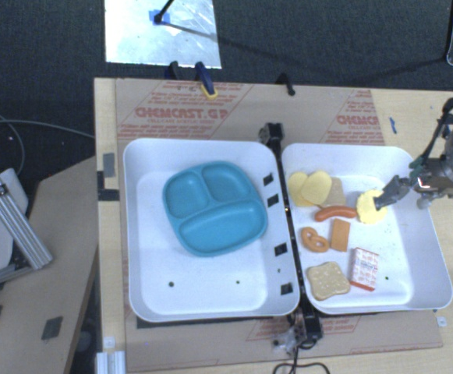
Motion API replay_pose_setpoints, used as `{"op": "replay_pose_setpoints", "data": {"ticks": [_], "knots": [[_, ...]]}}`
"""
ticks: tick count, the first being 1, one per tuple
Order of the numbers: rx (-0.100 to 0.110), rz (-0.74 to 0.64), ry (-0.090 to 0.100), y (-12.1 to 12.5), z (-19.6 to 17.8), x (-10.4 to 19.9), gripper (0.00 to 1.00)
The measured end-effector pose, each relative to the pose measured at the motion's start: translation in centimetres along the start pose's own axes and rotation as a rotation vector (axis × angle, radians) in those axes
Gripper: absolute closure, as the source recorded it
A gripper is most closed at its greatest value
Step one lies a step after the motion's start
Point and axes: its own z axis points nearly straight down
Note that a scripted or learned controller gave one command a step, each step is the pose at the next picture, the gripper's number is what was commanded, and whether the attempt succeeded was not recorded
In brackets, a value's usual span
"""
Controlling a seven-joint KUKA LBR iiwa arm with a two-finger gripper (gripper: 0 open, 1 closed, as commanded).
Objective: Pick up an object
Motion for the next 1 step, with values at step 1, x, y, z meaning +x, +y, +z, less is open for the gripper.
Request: {"op": "replay_pose_setpoints", "data": {"ticks": [1], "knots": [[-0.008, -0.002, -0.002, -3.32, -6.7, 0.85, 0.0]]}}
